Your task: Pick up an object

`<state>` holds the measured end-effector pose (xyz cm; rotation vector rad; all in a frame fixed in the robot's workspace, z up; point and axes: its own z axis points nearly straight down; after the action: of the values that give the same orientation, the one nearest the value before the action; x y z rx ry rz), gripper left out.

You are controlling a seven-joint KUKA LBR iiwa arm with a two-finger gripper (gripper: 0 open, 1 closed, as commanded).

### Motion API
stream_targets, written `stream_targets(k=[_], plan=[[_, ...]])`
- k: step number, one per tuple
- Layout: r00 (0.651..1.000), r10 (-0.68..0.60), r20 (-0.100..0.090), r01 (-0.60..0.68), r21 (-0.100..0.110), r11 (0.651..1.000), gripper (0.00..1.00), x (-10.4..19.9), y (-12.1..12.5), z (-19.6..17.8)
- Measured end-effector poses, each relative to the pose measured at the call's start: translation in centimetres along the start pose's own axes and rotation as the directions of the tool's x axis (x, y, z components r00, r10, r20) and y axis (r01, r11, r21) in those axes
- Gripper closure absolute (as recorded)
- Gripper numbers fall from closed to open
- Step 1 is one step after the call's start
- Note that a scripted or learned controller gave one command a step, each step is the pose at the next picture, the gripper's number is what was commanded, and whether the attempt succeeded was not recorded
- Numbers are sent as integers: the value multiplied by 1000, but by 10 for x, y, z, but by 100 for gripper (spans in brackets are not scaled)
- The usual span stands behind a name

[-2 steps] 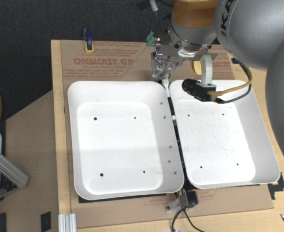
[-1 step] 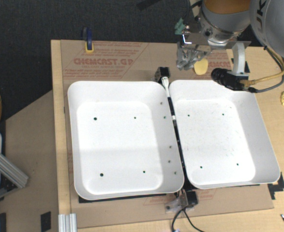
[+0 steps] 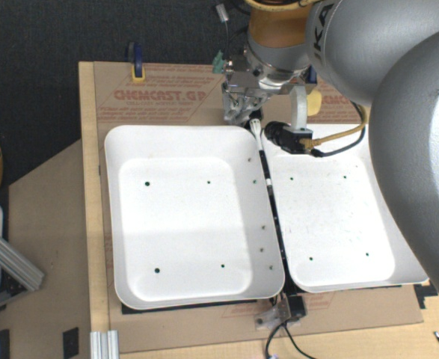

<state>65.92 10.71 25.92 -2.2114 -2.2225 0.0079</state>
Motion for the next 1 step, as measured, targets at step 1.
stream_targets(k=[1], plan=[[1000, 3, 0, -3, -7, 1000, 100, 13, -25, -37]])
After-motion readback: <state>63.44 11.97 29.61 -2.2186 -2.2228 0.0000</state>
